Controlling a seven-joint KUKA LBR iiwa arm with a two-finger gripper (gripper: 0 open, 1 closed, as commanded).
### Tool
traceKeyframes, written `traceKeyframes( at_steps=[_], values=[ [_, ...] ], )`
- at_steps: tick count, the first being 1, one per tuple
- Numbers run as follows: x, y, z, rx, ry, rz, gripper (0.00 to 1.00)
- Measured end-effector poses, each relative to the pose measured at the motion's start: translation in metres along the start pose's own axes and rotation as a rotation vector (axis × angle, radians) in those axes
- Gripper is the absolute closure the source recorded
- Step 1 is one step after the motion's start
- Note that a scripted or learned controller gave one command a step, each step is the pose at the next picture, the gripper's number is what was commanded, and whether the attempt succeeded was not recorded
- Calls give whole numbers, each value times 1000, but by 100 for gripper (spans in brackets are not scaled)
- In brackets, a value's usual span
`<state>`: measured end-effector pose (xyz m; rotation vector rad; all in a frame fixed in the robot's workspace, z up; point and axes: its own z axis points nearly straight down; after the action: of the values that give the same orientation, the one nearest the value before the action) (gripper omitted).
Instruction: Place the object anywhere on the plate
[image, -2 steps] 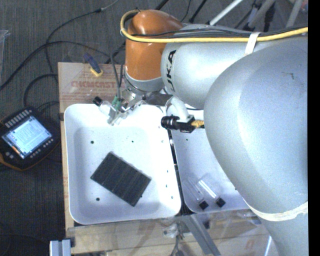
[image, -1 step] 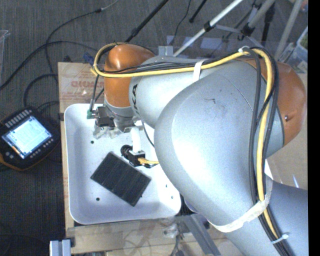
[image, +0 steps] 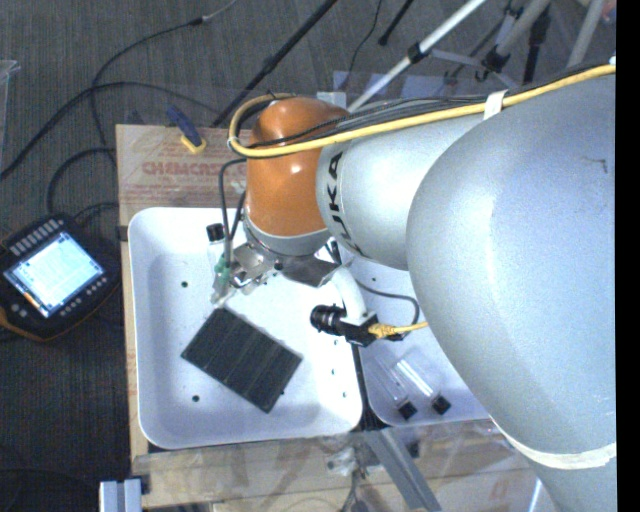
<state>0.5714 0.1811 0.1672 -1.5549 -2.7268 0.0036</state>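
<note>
Gripper (image: 222, 285) is hanging over the left bin (image: 150, 300), its tip sitting just above the upper corner of the dark plate (image: 241, 358). Whether it is open or closed I cannot tell, since the wrist is covering most of it, and nothing is showing clearly at its tip apart from a small greenish bit that I cannot identify as an object.

Lying flat on the bin floor, the dark ribbed plate is turned at a slant, one corner pointing toward the bin's left wall and another toward the near edge. It is sitting a little left of the bin's middle, apart from every wall.

Above the gripper the orange band (image: 285, 170) is filling the bin's far side, and the grey arm (image: 500, 250) is crossing in from the right, covering most of the right bin (image: 420, 400). A black cable connector (image: 328, 320) is hanging near the divide between the two bins. In the right bin's near corner a clear item with two small black pieces (image: 420, 405) is lying. A handheld control pad (image: 52, 272) with a lit screen is resting on the floor off the left bin's left edge.
</note>
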Motion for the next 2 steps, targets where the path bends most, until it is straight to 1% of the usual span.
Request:
traceKeyframes(
  at_steps=[1,2],
  values=[
    [-16,103,-81,-4,-4,-131,100],
    [-17,103,-90,-2,-8,-131,100]
  ],
)
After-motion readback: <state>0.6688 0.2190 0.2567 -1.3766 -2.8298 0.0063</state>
